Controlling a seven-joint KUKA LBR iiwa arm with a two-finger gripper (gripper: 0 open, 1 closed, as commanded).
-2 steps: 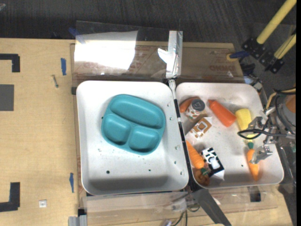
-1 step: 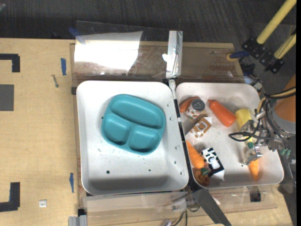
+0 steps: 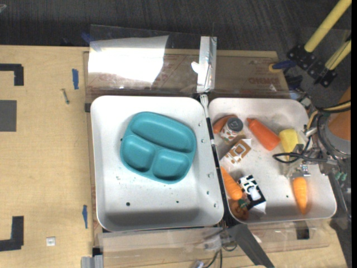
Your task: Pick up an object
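A teal divided plate (image 3: 158,146) is lying in the left white bin (image 3: 106,200), its three compartments facing up, tilted a little across the bin floor. The right white bin (image 3: 323,208) is sitting just beside it, their rims touching along the middle. Both are resting on a pale wooden bench (image 3: 42,149) carrying black corner marks and bits of blue tape. Behind the bins a clear plastic sheet (image 3: 128,60) is catching the light, and yellow poles (image 3: 334,13) are slanting in at the top right.

No text or label can be read.
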